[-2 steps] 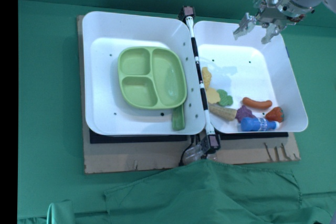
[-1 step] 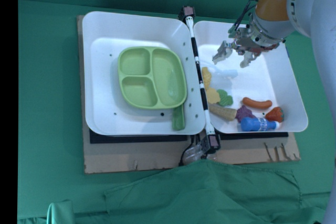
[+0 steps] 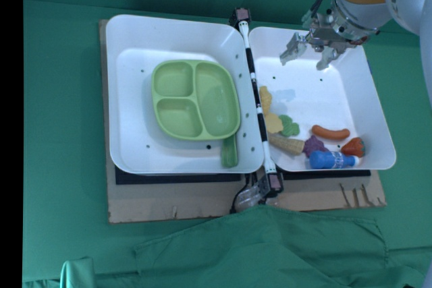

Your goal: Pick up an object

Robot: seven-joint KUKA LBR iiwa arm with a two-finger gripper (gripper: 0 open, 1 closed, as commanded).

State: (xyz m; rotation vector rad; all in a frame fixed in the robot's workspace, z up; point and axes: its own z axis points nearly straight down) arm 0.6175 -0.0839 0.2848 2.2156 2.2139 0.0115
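Observation:
My gripper (image 3: 309, 57) hangs over the back of the right bin (image 3: 378, 111), its two fingers spread apart with nothing between them. Toy food lies well in front of it along the bin's near side: a yellow piece (image 3: 265, 100), a second yellow piece (image 3: 273, 123), a green piece (image 3: 289, 126), an ice-cream cone (image 3: 286, 144), a purple piece (image 3: 313, 145), an orange sausage (image 3: 331, 133), a red strawberry (image 3: 353, 146) and a blue bottle (image 3: 331, 160).
The left bin (image 3: 128, 44) holds a light green divided plate (image 3: 196, 99) and a green stick-like piece (image 3: 229, 152) at its front right. A black-and-white bar (image 3: 254, 88) runs between the bins. Green cloth (image 3: 270, 246) lies in front of the bench.

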